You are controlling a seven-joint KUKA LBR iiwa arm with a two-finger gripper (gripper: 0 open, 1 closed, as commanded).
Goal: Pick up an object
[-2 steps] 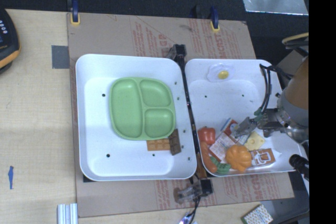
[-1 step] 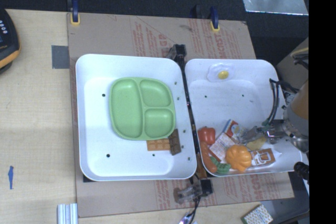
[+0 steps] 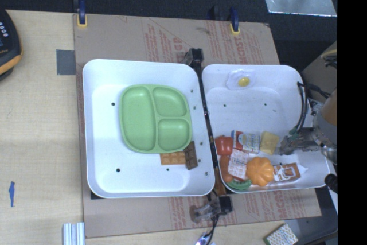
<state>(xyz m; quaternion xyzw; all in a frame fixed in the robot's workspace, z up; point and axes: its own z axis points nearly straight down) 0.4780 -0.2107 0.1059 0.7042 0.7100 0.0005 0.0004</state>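
Red lettering runs across the cardboard sheet [image 3: 172, 37] under the bins, toward twelve o'clock, too blurred to read

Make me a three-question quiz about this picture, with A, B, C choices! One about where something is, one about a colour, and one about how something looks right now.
1. Where is the green divided plate?
A. In the left bin
B. In the right bin
C. On the wooden bench

2. What colour is the round pumpkin-like toy in the right bin?
A. Blue
B. Orange
C. Purple

3. How does the green divided plate lie?
A. Flipped upside down
B. Standing on its edge
C. Flat, hollows facing up

Answers:
1. A, the plate sits in the middle of the left bin.
2. B, it is orange, near the right bin's lower edge among the other toys.
3. C, its three hollows face the camera.
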